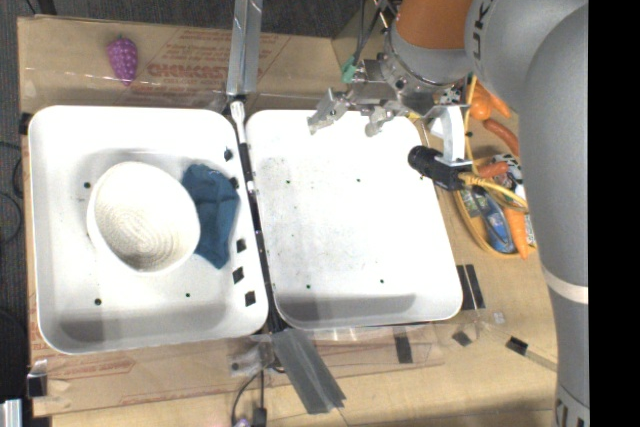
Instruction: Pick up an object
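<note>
- The tool hangs over the far edge of the right bin, with its two fingers spread apart and nothing between them.
- The pickable things both lie in the left bin, well apart from the tool, across the divider between the bins and toward the near side.
- The white domed object sits in the middle of that bin; the blue cloth lies touching it, on the side nearer the tool.
- Judged step: travel to a target before any descent (no grasp has begun).
- Recommended target: the blue cloth. It is soft, likely to bunch between the fingers, and is the closer of the two.
- The dome looks broad and smooth; the spread fingers may not span it and could slide off.
- Centre the tool over the cloth's thickest fold, clear of the dome's rim, then descend straight.
- Keep the fingers spread until they straddle the fabric; close only then.
- A purple item lies on the bench beyond the left bin; disregard it.
</note>
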Controlling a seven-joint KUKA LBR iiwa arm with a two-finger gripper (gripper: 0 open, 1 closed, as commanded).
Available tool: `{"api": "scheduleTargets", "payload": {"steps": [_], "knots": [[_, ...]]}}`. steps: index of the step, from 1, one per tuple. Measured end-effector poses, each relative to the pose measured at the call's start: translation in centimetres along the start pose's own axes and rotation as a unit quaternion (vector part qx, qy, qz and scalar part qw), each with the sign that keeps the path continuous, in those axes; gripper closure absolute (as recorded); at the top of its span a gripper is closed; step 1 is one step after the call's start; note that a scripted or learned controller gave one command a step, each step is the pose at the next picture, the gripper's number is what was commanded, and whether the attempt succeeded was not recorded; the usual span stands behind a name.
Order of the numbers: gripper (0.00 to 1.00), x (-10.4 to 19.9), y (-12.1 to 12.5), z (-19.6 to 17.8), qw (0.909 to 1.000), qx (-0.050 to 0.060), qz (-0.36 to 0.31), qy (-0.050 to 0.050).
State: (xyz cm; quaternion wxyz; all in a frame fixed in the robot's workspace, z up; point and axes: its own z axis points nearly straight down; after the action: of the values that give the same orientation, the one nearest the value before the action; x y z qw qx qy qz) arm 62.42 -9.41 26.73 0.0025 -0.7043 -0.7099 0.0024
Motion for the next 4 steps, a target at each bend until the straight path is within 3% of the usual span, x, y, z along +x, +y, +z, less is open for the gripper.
{"api": "scheduleTargets", "payload": {"steps": [1, 2, 3, 4], "knots": [[0.0, -7.8, -1.1, -2.3, 0.9993, -0.002, -0.037, 0.0], [0.0, -11.5, -3.2, -5.4, 0.9948, -0.003, -0.102, -0.001], [0.0, -11.6, -11.8, -12.5, 0.9911, -0.004, -0.133, -0.002], [0.0, -11.6, -2.7, -10.1, 0.991, -0.002, -0.134, -0.001]]}}
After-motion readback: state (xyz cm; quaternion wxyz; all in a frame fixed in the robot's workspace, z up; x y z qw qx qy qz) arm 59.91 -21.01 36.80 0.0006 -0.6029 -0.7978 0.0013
